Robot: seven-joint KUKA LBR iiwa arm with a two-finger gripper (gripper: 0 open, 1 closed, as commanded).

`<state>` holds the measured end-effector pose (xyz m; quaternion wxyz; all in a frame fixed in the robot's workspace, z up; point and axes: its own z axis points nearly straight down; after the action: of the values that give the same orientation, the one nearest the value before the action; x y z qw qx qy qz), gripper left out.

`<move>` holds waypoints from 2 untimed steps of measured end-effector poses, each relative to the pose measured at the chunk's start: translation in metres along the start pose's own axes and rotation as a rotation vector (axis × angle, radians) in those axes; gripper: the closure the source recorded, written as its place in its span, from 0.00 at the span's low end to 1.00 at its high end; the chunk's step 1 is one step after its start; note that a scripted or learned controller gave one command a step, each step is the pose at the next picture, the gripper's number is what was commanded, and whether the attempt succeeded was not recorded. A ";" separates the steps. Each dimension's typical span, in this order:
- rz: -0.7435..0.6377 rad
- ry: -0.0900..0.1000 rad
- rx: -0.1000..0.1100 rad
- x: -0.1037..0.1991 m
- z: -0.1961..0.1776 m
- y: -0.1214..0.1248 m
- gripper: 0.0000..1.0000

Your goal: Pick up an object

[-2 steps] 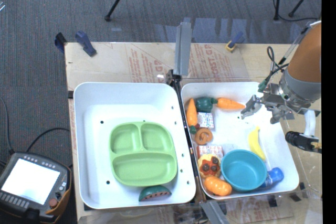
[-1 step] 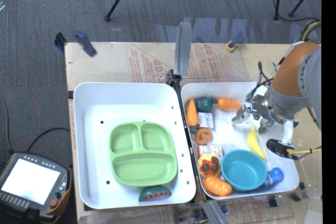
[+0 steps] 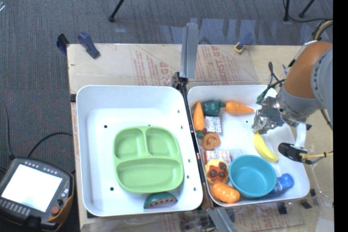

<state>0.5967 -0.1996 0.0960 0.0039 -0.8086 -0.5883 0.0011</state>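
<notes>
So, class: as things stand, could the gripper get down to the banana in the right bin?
Probably yes. The gripper hangs just above the banana, whose top is bare; only the blue bowl crowds its lower left side.

Bench: a flat brown cardboard-covered top (image 3: 141, 62) printed with red lettering. Resting directly on it, side by side and touching, are a shallow white plastic left bin (image 3: 87, 133) and a matching shallow white right bin (image 3: 239, 96). Blue clamps (image 3: 88, 44) grip its far edge.

There were two bins (image 3: 87, 117), one green plate (image 3: 148, 159), one blue bowl (image 3: 252, 175), two carrots (image 3: 238, 108), one banana (image 3: 265, 148), one melon slice (image 3: 160, 200) and two clamps (image 3: 88, 44).
</notes>
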 end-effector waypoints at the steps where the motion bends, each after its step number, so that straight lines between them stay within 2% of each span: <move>1: 0.075 -0.001 -0.007 0.023 -0.044 -0.019 1.00; 2: 0.074 -0.003 -0.003 0.023 -0.042 -0.020 0.00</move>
<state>0.5851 -0.1722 0.1379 0.0020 -0.8298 -0.5580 0.0015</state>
